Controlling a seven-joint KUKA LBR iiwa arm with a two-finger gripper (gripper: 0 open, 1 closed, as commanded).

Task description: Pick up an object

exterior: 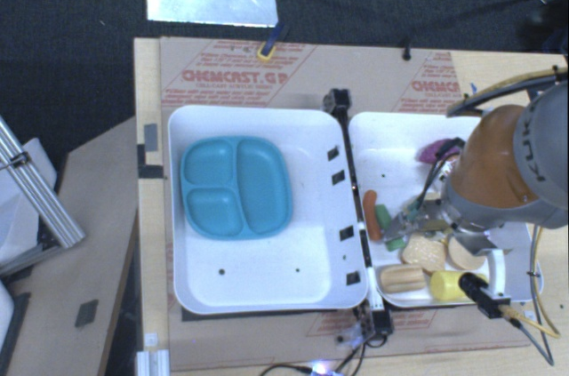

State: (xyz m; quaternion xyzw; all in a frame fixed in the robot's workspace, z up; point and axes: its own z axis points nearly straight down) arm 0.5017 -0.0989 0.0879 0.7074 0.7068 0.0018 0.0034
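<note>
Hovers low in the right bin [391, 134], gripper [402, 226] beside a carrot [371, 214] and green piece [383, 215]. Jaw state: cannot tell. Best to centre over one item, clear of the bread roll [402, 278], before closing.

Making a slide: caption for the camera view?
End effector low in the right bin over toy food; blue tray in the left.

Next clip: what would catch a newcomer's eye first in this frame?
First, the blue divided plate, alone in the left bin. Next, the grey arm with its orange band reaching in from the right over the right bin. Beneath it, small toy foods crowd that bin's near end: an orange carrot, a green piece, a tan bun and a yellow piece.
</note>
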